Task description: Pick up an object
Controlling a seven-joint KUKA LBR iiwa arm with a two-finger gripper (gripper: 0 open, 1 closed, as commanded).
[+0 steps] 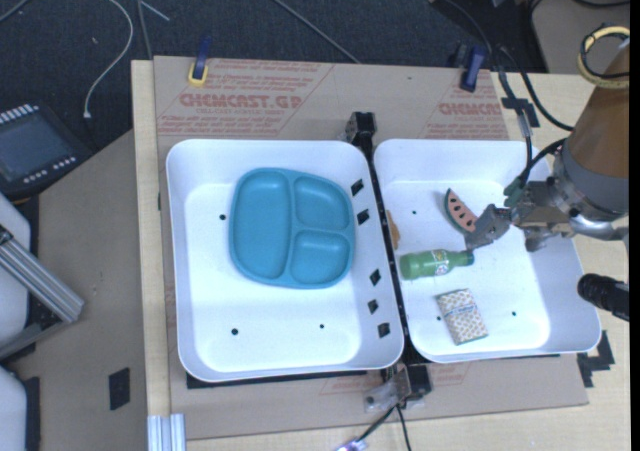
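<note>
Green bottle [434, 262] mid right bin [540, 334], fingers [487, 226] just above cap.

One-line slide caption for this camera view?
Tool hovers by watermelon slice and green bottle in right bin; blue divided plate in left.

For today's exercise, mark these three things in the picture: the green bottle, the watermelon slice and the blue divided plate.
green bottle [430, 262], camera view, middle of its body.
watermelon slice [458, 210], camera view, its red flesh.
blue divided plate [262, 224], camera view, floor of its large compartment.
</note>
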